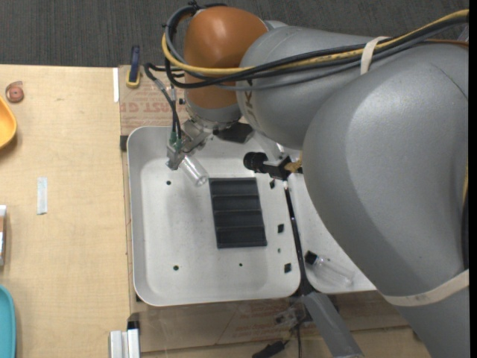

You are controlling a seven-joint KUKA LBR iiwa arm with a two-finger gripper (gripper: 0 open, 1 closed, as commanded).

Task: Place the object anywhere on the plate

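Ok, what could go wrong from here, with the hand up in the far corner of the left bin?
The hand is close to the left bin wall, so moving lower might strike it. I cannot tell if the clear item beside it is gripped; it could slip or get pushed away. The arm covers much of the right bin, hiding any drop there.

- You'll find the plate (237,212) as a flat black rectangular slab, ribbed in bands across its width. It lies flat on the floor of the left white bin (149,267), right of the bin's middle.
- Your object (195,172) is a small clear tube-like piece, tilted, just beside the plate's upper-left corner and off it. It sits close under the tool (176,157); whether it is gripped cannot be told.
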